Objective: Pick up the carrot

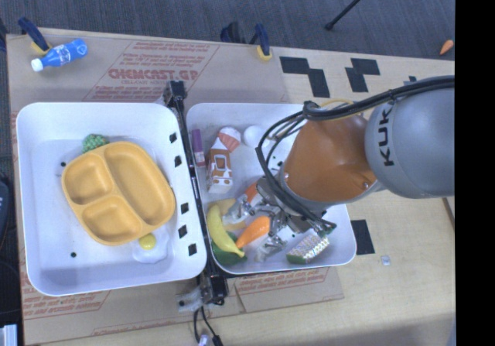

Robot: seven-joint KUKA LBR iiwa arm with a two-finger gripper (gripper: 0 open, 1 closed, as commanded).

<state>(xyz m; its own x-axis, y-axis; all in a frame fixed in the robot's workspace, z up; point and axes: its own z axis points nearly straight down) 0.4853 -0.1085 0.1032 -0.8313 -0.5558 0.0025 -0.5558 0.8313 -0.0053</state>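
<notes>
Reaching in over the right bin (340, 253), the grey arm (410, 147) with its orange band hangs low above that bin's front half, and the counter (402, 282) of printed cardboard carries both bins. Left of the right bin, touching it along a black clipped seam, sits the left bin (39, 182) with a yellow divided tray (116, 191), a green item at the tray's back corner and a fried egg toy (148, 244) at its front. Inside the right bin, the gripper (271, 224) sits right at the carrot (254, 231), which lies tilted near the front wall beside a banana (219, 233); whether the fingers are clenched or released cannot be told. A small carton (220, 169) stands further back.
</notes>
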